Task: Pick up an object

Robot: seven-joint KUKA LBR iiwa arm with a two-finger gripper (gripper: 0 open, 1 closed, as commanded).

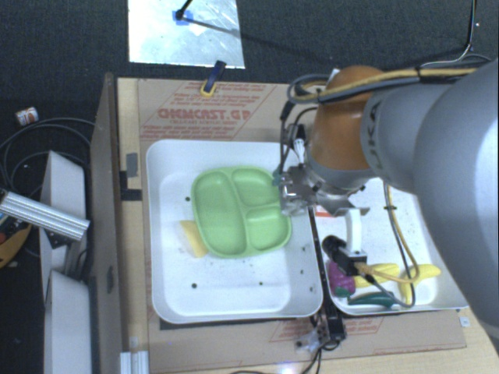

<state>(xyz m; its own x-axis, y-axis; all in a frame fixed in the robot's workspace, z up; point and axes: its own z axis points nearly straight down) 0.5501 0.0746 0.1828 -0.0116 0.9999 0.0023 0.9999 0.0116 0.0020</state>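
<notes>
**Ann:** Green plate (234, 213)! Where is it?

**Ben:** It lies flat in the left white bin (226, 294). It has three little parts. One edge is right at the pincer (287, 187).

**Ann:** Is the pincer holding it?

**Ben:** I cannot tell. The big grey arm (425, 131) with its orange band (343, 123) hangs over the pincer, so I cannot see if it is apart or together.

**Ann:** What is that yellow bit?

**Ben:** It is a flat yellow thing (191, 238). It peeks out from under the plate, on the side far from the pincer.

**Ann:** And the other bin (378, 240)?

**Ben:** That one is on the arm's side of the pincer. A purple toy (341, 277), a yellow banana toy (394, 273) and a thin green thing (374, 301) lie close together there, lower in the view than the pincer.
</notes>
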